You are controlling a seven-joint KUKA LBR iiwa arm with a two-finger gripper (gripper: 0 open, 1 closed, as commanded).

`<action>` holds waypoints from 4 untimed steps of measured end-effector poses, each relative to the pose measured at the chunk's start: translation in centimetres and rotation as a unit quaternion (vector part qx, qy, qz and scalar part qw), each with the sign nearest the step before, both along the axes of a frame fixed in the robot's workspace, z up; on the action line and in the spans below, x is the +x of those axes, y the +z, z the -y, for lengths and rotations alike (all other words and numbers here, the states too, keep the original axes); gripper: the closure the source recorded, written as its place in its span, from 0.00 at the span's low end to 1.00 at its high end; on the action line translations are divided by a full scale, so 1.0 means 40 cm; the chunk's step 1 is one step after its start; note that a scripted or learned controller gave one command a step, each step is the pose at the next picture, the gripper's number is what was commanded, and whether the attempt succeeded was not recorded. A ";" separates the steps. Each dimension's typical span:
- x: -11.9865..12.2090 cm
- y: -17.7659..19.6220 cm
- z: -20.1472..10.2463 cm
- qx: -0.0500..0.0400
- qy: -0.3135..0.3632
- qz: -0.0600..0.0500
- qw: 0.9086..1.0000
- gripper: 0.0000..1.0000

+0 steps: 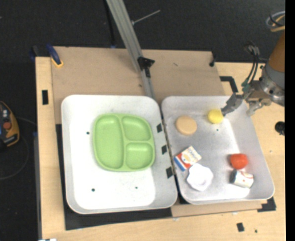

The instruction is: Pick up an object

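Yellow is the colour nearest my gripper [242,104]: a small, rounded yellow object [215,116], lemon-like and smooth, sits in the upper part of the right bin [253,149], close to its far wall. From my seat I see the gripper hanging at the bin's upper right corner, one finger slanting down towards the yellow piece and the other out to the right, so the two are spread apart with nothing between them. The near fingertip ends just beside the yellow object; I cannot tell whether it touches. Left of it lies a flat tan disc [186,125], like a biscuit. Lower down I see a small red, white and blue carton [187,157] tilted on its side, with a crumpled white object [199,177] touching its lower edge. Towards the right wall a red ball-like piece [239,160] sits just above a white cup-shaped item with red marks [242,179]. The left bin [77,185] holds a light green divided tray [123,142] with three compartments, lying flat near its middle.
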State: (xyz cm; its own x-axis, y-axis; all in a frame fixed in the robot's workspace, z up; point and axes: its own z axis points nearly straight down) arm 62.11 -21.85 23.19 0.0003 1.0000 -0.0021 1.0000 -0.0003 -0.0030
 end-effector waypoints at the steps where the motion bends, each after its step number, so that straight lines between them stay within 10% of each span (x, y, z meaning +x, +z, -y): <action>1: 0.012 -0.112 -0.011 0.000 0.002 0.001 1.000 0.00; 2: 0.013 -0.267 -0.020 0.000 0.002 0.000 1.000 0.00; 3: 0.018 -0.228 -0.017 -0.001 0.003 0.004 1.000 1.00; 4: 0.018 -0.070 -0.029 0.000 0.002 0.005 1.000 1.00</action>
State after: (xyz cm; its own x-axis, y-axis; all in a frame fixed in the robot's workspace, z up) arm 62.82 -20.67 20.41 -0.0034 1.0000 -0.0021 1.0000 0.0034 0.0078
